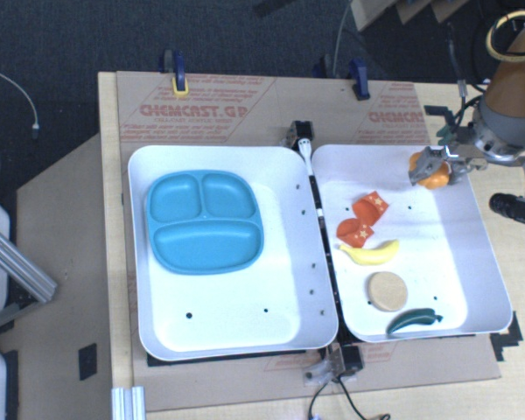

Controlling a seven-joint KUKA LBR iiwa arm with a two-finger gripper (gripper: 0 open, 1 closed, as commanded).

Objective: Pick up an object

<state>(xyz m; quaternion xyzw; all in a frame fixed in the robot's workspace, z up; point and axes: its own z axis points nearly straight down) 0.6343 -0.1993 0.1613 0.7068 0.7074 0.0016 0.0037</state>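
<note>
My jaws are clamped on a small orange object (pixel 435 177), held at the far right corner of the right bin (pixel 472 261), my arm (pixel 507 103) reaching in from the right. Below them in that bin lie two red pieces (pixel 362 219), a yellow banana (pixel 373 252), a round tan disc (pixel 388 290) and a dark green item (pixel 413 320). The left bin (pixel 236 318) holds a blue divided plate (pixel 205 221). Both bins rest on the surface (pixel 201 103).

I see bright, even light; the white bins (pixel 227 331) glare slightly, shadows beside them soft, focus mildly soft.
</note>
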